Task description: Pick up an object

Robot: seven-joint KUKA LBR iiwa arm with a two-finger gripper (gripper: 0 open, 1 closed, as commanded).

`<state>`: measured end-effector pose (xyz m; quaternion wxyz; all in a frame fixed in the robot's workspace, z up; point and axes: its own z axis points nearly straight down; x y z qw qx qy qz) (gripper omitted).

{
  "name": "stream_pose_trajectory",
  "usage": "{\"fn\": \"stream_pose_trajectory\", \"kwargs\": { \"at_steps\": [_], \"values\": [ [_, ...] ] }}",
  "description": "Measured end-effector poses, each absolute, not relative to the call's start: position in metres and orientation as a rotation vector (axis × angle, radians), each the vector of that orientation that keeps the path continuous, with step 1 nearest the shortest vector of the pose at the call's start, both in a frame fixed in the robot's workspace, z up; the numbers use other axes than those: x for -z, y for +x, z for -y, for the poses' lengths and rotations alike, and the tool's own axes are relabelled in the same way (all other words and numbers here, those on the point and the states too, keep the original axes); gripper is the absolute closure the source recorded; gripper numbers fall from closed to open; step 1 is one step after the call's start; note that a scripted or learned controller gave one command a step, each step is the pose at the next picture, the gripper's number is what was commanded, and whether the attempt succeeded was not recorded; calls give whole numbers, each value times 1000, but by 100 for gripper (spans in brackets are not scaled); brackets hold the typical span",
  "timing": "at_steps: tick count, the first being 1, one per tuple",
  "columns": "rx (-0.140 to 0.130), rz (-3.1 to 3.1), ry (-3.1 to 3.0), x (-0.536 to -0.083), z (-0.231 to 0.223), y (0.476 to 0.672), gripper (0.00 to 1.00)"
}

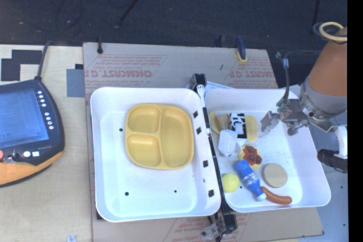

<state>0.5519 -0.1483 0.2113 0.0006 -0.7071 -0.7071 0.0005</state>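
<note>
**Crowded pile, narrow margin for a clean pick**

Going from the left: the left bin holds a yellow divided plate and plays no part in the risk. The trouble sits in the right bin, where the candidates for picking are bunched against its left wall — a white cup-like piece and a black-and-white block touching a pale yellow item, a small red-and-brown object just below them, then a yellow ball, a blue bottle, a tan disc and a sausage-shaped toy near the front rim.

With things packed this tightly, a descent onto the cluster could land on two objects at once, push one aside, or close on nothing. The ball and bottle look round and likely to roll or slip out sideways; the disc and sausage lie flat, so a grip may skid over them. Objects beside the dividing wall leave little room on that side.

The gripper hangs over the upper right part of the right bin, to the right of the pile, with nothing between its fingers. They appear spread apart — one prong reaching left, another lower right. The arm comes in from the right edge, its orange band above the grey wrist, angled down and leftward toward the bin.
</note>
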Motion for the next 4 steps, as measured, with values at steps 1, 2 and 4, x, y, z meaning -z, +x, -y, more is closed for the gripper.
{"fn": "stream_pose_trajectory", "kwargs": {
  "at_steps": [1,2,4],
  "values": [
    [3,2223,-2222,-100,145,495,0],
    [1,2224,-2219,-91,124,530,0],
    [4,2219,-2229,-90,110,509,0]
  ]
}}
